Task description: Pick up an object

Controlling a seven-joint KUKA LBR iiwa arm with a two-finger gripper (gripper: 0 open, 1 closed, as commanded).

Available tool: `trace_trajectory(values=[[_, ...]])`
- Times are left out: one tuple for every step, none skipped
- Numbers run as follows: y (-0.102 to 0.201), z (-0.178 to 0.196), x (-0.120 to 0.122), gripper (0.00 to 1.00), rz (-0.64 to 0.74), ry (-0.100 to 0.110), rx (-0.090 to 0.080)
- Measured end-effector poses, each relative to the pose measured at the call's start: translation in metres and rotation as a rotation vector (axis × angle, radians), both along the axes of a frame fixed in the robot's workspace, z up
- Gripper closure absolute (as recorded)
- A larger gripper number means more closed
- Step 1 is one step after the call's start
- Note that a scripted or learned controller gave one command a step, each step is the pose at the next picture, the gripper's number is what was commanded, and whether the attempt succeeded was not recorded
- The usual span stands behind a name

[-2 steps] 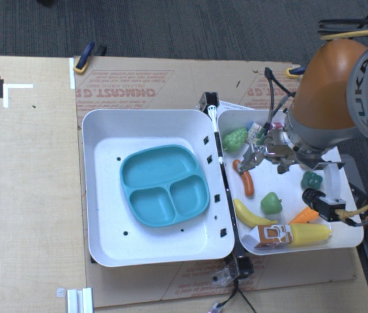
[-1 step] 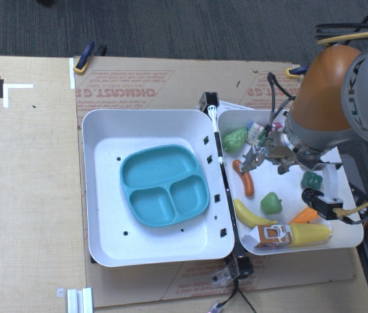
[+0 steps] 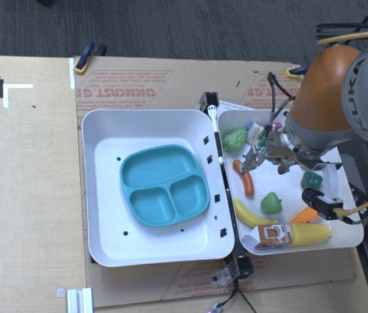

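Note:
The right bin (image 3: pixel 346 175) holds several toy foods. Among them are a light green leafy piece (image 3: pixel 234 139), a red-orange sausage (image 3: pixel 248 184), a green pepper (image 3: pixel 271 203), a yellow banana (image 3: pixel 251 215), a yellow bottle with a brown label (image 3: pixel 294 235), an orange piece (image 3: pixel 304 214) and a dark green piece (image 3: pixel 312 179). My gripper (image 3: pixel 255 157) hangs over the left half of this bin, just above and right of the sausage's upper end. I see nothing held in it. The arm's orange band and grey wrist hide the bin's upper right part.
The left bin (image 3: pixel 99 194) carries a teal divided plate (image 3: pixel 165 184). A black clip (image 3: pixel 208 100) sits at the top of the wall between the bins, another (image 3: pixel 239 266) at the bottom. Cables run along the right bin's right side. Cardboard lies under both bins.

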State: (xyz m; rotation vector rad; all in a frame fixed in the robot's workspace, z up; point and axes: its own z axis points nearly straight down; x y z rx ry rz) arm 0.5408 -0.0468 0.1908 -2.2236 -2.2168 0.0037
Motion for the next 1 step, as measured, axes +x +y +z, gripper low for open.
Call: trace_trajectory(values=[[0.0, 0.0, 0.0, 0.0, 0.0, 0.0, 0.0]])
